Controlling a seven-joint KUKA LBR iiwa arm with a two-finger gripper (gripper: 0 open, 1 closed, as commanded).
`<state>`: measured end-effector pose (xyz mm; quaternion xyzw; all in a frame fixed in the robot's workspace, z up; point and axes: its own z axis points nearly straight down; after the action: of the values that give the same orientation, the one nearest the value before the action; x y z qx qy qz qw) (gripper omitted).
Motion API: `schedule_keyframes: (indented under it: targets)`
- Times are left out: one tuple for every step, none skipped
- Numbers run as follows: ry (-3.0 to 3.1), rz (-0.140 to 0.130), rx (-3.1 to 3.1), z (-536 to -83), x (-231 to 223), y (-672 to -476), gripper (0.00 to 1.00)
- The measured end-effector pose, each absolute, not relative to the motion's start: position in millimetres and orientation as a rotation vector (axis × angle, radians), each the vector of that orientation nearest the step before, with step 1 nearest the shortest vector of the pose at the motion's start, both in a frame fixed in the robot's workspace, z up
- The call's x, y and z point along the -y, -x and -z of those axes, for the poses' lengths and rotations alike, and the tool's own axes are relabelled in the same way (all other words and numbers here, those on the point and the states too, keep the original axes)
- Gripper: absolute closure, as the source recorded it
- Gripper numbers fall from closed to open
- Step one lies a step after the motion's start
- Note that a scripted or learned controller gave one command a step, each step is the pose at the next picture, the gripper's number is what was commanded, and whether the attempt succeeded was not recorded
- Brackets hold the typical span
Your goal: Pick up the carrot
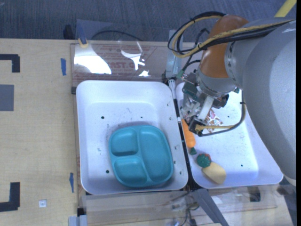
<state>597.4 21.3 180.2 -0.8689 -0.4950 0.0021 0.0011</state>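
The carrot (189, 136) is a small orange piece lying in the right bin (244, 149), close against its left wall. My gripper (189, 113) hangs just above the carrot's far end, pointing down into the bin's left side. The wrist hides the carrot's top end, so I cannot see whether the gripper touches it.
A green round thing (203, 160) and a pale yellow thing (214, 173) lie just in front of the carrot. A red-and-white printed packet (214, 120) shows beside the gripper. A teal divided plate (140, 155) sits in the left bin (122, 102).
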Motion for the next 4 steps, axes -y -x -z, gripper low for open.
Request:
schedule_keyframes:
  targets:
    - [2.874, -0.006, 1.266, -180.8, -48.0, -600.6, 1.00]
    - [2.889, 0.036, 1.261, -157.6, -68.6, -611.4, 1.00]
    - [2.884, 0.054, 1.276, -156.5, -74.3, -613.1, 1.00]
    - [2.905, 0.059, 1.232, -155.8, -76.3, -614.5, 1.00]
